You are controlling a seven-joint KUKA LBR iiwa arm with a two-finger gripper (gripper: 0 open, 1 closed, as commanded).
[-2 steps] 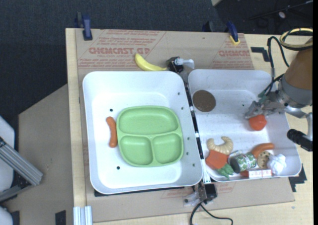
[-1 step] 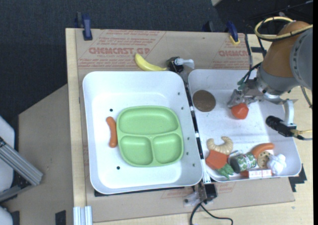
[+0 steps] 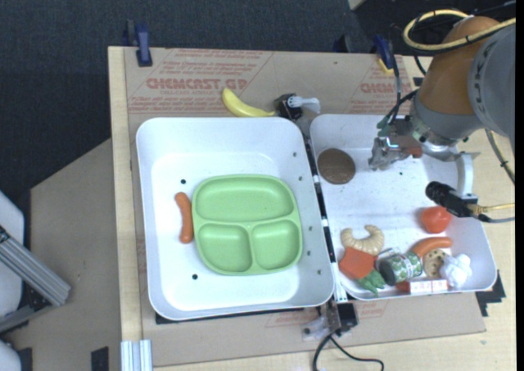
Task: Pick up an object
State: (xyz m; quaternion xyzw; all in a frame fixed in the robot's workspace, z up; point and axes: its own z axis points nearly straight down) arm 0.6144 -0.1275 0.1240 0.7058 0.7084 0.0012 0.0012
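Nearest to me, along the front edge of the right bin [image 3: 485, 240], a jumble of toy food is lying packed together: a red block [image 3: 356, 263], a small green can [image 3: 399, 267], a sausage [image 3: 429, 245] and a pale croissant [image 3: 363, 237] just behind them. A little further back a red tomato [image 3: 435, 219] is sitting near the bin's right wall, with a black piece of the arm's fittings hanging just above it. In the left bin [image 3: 155, 197] a green divided tray [image 3: 246, 223] is taking up the middle, and an orange hot dog [image 3: 184, 217] is lying beside its left edge. Further in, a brown round cookie [image 3: 336, 166] is resting at the back of the right bin, and the gripper [image 3: 385, 154] is hovering just to its right, nothing visibly between the jaws; whether they are parted I cannot tell. Beyond the bins, a banana [image 3: 243, 106] is lying on the cardboard.
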